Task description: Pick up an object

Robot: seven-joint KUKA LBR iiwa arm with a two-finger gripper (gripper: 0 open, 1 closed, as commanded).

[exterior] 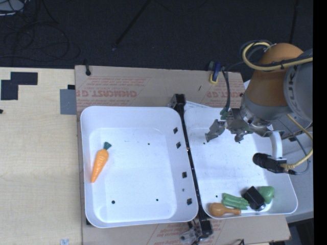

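The gripper [227, 130] hangs over the far half of the right bin [214, 188], near the divider between the two bins. Its two fingers [213, 132] stand apart, open, with nothing between them; only the bin's white floor shows beneath.

The things that could be picked lie elsewhere. In the right bin's near edge, towards its near right corner, sits a small cluster: a tan pear-shaped piece [223, 210], a green pod-like piece [235, 201] just beside it, a black block [253, 197] touching the green piece, and a light green lump [266, 192] behind the block. All of these are well apart from the gripper.

In the left bin [127, 117], a toy carrot [99, 162] lies alone near the left wall, its green top pointing to the far side.

Both bins rest on a cardboard sheet [133, 88] on the desk [36, 162].
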